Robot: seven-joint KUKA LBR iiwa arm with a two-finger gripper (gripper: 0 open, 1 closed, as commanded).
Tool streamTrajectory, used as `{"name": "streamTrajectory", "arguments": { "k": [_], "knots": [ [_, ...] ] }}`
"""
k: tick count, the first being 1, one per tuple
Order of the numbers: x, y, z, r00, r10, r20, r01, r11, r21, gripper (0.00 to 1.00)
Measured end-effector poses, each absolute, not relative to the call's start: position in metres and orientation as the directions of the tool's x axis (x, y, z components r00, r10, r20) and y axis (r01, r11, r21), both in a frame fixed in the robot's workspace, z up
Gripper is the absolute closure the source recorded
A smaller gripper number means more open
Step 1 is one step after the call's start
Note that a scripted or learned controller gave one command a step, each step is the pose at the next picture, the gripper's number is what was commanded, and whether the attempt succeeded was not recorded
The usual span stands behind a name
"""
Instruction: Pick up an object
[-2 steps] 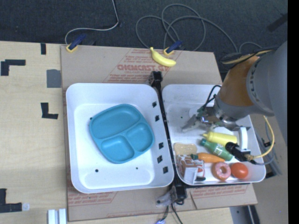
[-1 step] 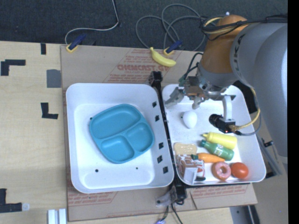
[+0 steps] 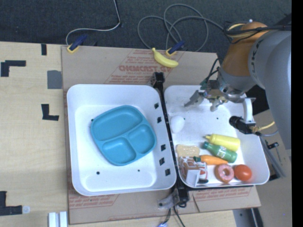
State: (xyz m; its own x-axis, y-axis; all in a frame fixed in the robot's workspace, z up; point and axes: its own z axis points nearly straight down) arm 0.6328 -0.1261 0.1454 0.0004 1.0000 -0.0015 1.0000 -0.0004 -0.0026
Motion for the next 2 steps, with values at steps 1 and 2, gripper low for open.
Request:
{"name": "streamTrajectory", "arguments": {
  "k": [1,2],
  "knots": [
    [0.55,-0.157,0.086,0.001,1.0,-0.001,1.0,-0.001,0.0,0.0],
    [0.533,-0.102,0.087,-0.001,1.0,-0.002,1.0,0.001,0.006,0.0]
  ]
}}
